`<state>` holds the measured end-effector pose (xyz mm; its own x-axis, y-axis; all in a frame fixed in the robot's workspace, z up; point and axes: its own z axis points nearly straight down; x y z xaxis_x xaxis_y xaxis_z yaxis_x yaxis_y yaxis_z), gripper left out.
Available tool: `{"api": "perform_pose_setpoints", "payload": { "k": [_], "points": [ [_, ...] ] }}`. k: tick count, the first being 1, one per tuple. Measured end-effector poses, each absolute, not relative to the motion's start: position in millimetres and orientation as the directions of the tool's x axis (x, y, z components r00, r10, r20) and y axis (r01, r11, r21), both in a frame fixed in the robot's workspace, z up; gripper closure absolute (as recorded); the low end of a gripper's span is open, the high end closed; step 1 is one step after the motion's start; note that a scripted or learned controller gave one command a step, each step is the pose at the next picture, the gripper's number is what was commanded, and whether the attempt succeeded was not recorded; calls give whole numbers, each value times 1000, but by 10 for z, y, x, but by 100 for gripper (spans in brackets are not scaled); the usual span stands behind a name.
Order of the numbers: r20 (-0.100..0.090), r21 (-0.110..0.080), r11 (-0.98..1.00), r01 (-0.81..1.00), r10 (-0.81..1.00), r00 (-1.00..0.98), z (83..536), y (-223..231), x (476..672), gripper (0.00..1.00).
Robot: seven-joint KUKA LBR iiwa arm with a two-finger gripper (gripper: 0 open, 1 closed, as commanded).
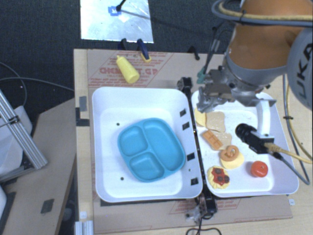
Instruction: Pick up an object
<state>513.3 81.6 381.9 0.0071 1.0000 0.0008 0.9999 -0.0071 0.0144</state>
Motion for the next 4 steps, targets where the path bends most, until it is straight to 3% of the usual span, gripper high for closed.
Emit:
{"api": "perform_pose_setpoints", "payload": {
  "k": [1,2,4],
  "points": [
    [3,7,5,1000,1000,-5,4229,906,4866,100],
    [2,6,6,1000,1000,-6,4556,1119,4869,100],
    [1,5,7,1000,1000,-7,4635,994,4875,100]
  ]
}}
